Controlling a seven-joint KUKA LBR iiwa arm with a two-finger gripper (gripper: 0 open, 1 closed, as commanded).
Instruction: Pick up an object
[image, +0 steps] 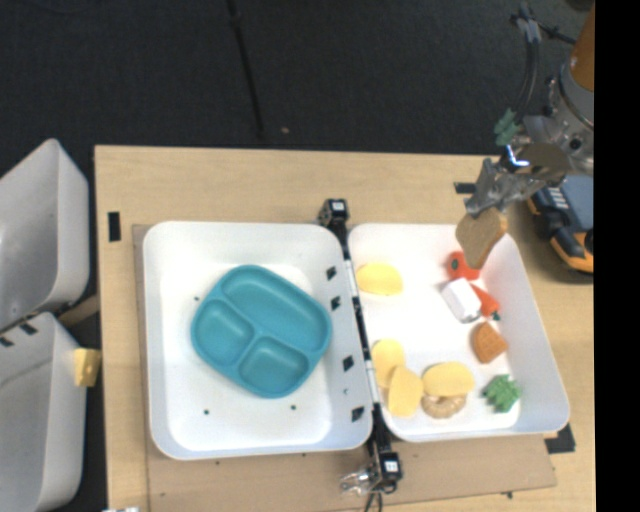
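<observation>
Hanging over the right bin's (540, 330) far corner, the gripper (492, 200) has its fingers clenched on a brown bread slice (480, 238), lifted clear above the orange and white pieces (468, 292). Yellow food pieces (405, 385) lie along the bin's left and near side. A blue divided plate (262, 330) sits in the left bin (165, 400). No readable writing anywhere.

Grey metal end effector (497, 190), green fitting, black cables, orange band
</observation>
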